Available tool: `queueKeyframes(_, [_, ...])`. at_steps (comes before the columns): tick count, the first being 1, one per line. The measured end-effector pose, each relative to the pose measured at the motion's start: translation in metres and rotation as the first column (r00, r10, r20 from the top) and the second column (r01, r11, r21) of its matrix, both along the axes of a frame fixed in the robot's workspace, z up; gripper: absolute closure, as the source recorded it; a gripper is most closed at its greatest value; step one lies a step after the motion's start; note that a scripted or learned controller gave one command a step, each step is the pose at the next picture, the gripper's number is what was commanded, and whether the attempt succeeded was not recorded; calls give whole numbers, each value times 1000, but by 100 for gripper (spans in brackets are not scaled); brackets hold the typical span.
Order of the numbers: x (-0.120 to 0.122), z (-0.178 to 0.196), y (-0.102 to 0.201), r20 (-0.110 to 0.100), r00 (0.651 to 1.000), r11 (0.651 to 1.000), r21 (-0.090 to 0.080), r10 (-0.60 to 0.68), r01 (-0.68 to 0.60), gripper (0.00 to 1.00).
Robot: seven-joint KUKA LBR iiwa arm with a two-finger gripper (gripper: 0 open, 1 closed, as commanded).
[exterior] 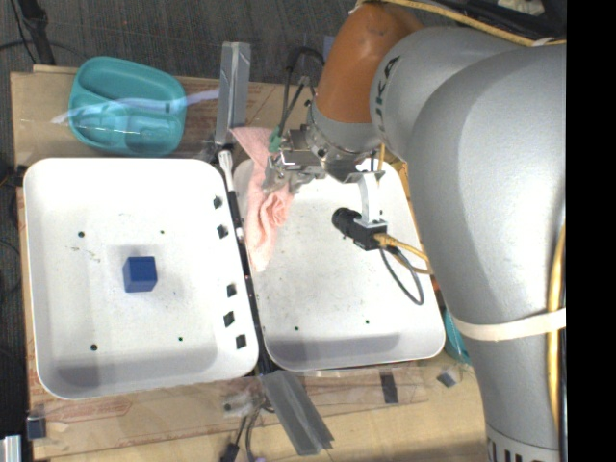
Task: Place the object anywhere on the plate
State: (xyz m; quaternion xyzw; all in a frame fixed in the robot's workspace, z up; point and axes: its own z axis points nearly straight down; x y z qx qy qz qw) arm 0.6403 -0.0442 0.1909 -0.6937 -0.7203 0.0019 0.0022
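Observation:
A blue cube (141, 273) lies in the left white bin (58, 210), left of its middle. A pink cloth (262, 215) is crumpled along the left wall of the right bin (327, 340), partly draped over the divider between the bins. My gripper (286, 166) hangs over the back left corner of the right bin, directly at the upper part of the cloth. The grey wrist and orange band (354, 61) above it hide what lies beneath.
A teal plastic scoop-like container (125, 104) sits on the bench behind the left bin. A black part with a looping cable (358, 227) hangs over the middle of the right bin. The big grey arm covers the right side.

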Motion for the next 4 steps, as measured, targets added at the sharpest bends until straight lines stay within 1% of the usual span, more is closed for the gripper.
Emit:
queueKeyframes(1, [-48, 53, 75, 4, 998, 998, 0, 68, -68, 100])
queueKeyframes(2, [-91, 39, 134, -2, 991, 991, -2, -134, 134, 100])
queueKeyframes(3, [-23, 9, 66, 0, 991, 991, -2, -135, 135, 100])
queueKeyframes(4, [-31, 33, 7, 3, 987, 987, -1, -158, 158, 100])
